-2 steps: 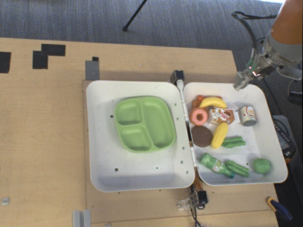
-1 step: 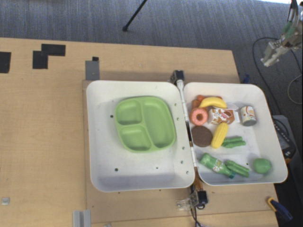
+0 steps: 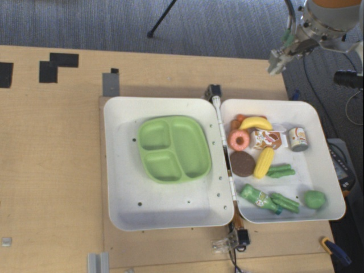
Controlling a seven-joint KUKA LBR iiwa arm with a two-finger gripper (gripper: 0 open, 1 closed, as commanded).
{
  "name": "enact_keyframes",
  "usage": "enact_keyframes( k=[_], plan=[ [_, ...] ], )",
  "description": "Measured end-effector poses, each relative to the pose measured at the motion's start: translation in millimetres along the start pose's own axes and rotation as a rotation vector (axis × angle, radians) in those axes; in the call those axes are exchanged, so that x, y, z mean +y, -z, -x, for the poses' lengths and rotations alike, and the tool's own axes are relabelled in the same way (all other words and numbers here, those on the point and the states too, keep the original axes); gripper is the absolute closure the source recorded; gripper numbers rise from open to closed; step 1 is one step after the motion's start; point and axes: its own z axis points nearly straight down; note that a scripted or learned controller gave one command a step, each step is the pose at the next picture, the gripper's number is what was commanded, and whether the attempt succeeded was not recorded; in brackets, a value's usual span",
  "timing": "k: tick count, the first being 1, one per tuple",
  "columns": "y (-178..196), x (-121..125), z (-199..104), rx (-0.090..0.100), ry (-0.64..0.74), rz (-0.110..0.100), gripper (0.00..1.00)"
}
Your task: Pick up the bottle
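Bottle (image 3: 259,198) green, lying flat in the right bin (image 3: 318,124), near its front edge, just below the brown disc (image 3: 243,163). Well apart from the hand (image 3: 277,61), which hangs beyond the bin's far rim, carrying nothing. Long axis slanted, cap end probably toward the divider; hard to confirm.

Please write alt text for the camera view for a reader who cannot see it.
The end effector hangs above the bench, beyond the right bin, where a green bottle lies among toy food. The left bin holds a green divided plate.
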Motion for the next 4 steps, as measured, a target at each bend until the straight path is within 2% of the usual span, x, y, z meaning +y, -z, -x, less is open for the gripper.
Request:
enact_keyframes(
  k=[1,2,3,4],
  plan=[
    [-39.2,-24.2,-76.3,0.001,-0.002,0.0,1.0],
    [43.0,-80.3,-61.5,-0.005,0.025,0.005,1.0],
    [-52.1,-15.7,-99.5,0.0,-0.085,-0.001,1.0],
    [148.9,-56.1,-89.9,-0.004,0.041,0.005,1.0]
  ],
)
